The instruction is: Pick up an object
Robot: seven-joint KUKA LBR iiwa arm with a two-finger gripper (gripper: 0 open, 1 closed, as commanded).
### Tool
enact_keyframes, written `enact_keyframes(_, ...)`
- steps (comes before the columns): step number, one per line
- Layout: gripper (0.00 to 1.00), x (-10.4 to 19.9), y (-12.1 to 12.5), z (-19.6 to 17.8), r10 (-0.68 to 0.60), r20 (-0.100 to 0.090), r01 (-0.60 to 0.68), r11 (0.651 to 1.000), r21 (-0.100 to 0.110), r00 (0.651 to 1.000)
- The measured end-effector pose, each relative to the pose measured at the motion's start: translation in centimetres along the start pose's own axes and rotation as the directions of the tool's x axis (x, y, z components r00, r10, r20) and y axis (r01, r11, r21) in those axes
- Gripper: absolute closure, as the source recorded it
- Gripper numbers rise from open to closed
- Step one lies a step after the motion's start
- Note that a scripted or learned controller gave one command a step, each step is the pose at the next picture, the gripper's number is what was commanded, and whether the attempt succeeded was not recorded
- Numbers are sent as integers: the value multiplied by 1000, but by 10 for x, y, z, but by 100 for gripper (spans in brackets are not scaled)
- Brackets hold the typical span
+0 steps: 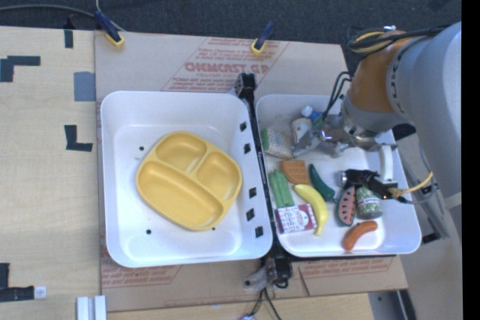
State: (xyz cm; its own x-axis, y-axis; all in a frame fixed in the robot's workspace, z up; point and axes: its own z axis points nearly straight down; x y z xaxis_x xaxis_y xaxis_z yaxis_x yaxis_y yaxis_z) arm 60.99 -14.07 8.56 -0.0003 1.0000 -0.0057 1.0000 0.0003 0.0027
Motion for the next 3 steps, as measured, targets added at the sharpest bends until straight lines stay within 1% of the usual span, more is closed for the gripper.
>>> enact_keyframes(1, 0, 13, -5, -3, 11, 18, -11, 1000, -8, 1000)
enact_keyframes(2, 0, 42, -13, 0, 0, -3, 0, 1000, 2, 1000)
enact_keyframes(3, 100, 42, -13, -9, 0, -3, 0, 1000, 3, 1000)
